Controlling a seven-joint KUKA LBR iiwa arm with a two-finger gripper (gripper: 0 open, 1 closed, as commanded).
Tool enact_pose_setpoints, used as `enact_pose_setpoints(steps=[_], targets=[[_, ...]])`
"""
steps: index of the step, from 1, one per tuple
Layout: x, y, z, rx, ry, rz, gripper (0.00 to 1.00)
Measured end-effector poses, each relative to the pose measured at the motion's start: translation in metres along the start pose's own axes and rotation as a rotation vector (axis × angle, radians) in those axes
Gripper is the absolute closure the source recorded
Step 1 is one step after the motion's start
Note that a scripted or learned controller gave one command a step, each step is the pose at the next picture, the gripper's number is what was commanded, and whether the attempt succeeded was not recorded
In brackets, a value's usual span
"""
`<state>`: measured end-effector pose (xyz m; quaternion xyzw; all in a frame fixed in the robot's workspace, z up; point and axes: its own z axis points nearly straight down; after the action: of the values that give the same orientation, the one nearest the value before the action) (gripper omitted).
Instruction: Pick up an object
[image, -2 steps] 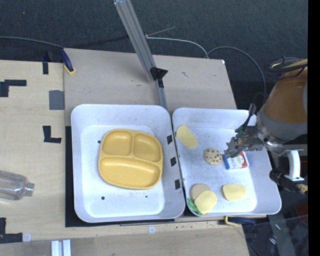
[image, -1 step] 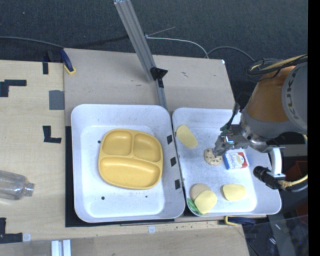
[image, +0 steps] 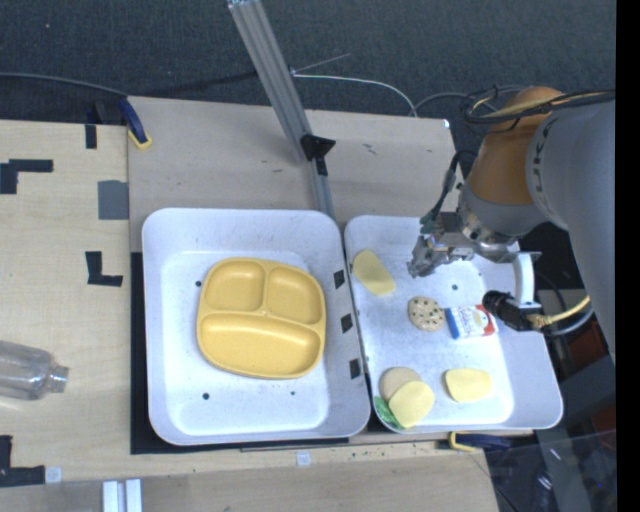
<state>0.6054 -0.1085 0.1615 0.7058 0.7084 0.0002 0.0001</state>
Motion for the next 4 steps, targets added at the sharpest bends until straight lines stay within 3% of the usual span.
enact_pose_setpoints(steps=[1, 2, 3, 4], targets=[[-0.017, 0.056, -0.006, -0.002, -0.001, 0.000, 1.00], [0.029, 0.021, -0.028, 0.002, -0.001, 0.000, 1.00], [0.086, -0.009, -0.027, 0.004, 0.001, -0.002, 1.00], [0.057, 0.027, -0.027, 0.000, -0.001, 0.003, 1.00]])
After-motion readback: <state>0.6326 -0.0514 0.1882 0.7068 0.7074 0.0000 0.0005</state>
